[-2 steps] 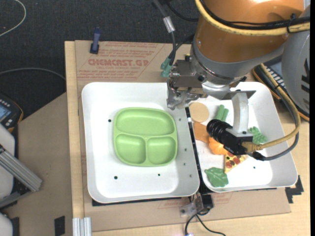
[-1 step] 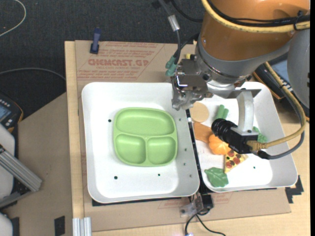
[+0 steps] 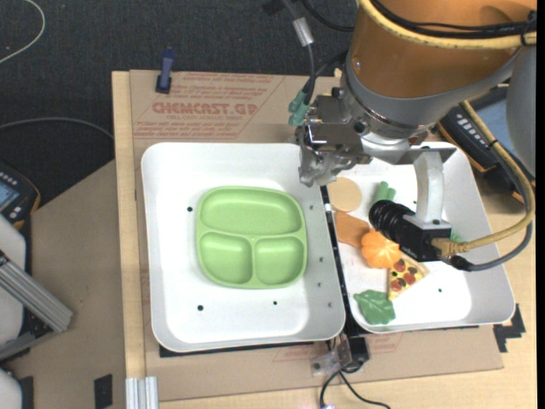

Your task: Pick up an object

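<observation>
Over the seam where the two white bins meet, toward their far edge, the gripper (image 3: 313,170) hangs low from the grey and orange arm (image 3: 426,49). From this angle I cannot tell how far its jaws stand open, and nothing shows between them.

Just beside it, in the right bin (image 3: 477,301), lies a round tan biscuit (image 3: 347,195), apart from the metal. Nearer the front sit a brown wedge (image 3: 347,227), an orange fruit (image 3: 378,250), a pizza slice (image 3: 407,275) and a green leaf (image 3: 375,306), packed close, the fruit touching the slice.

The left bin (image 3: 170,296) carries a green divided plate (image 3: 251,235) lying flat in its middle.

Both bins rest on a sheet of printed cardboard (image 3: 221,105) on the desk, with a small blue clip (image 3: 164,71) at the sheet's far left corner.
</observation>
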Robot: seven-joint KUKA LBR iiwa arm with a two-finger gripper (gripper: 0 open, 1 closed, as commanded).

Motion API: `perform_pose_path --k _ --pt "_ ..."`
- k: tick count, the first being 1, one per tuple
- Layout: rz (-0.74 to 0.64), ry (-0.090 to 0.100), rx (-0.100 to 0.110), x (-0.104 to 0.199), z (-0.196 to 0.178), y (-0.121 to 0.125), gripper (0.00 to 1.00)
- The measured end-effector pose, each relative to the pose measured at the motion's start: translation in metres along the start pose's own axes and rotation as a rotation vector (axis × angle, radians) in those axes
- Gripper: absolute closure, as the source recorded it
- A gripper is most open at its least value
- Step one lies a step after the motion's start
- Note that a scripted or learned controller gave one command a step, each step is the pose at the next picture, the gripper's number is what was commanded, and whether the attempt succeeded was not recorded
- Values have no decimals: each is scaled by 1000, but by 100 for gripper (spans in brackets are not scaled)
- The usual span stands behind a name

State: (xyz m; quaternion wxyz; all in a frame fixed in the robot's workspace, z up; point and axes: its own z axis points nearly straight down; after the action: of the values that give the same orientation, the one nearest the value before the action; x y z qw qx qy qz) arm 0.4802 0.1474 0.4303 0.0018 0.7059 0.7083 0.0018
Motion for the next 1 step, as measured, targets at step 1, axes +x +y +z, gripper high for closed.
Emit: perform_pose_path --k 1 --pt "-1 0 -2 0 -10 1 100"
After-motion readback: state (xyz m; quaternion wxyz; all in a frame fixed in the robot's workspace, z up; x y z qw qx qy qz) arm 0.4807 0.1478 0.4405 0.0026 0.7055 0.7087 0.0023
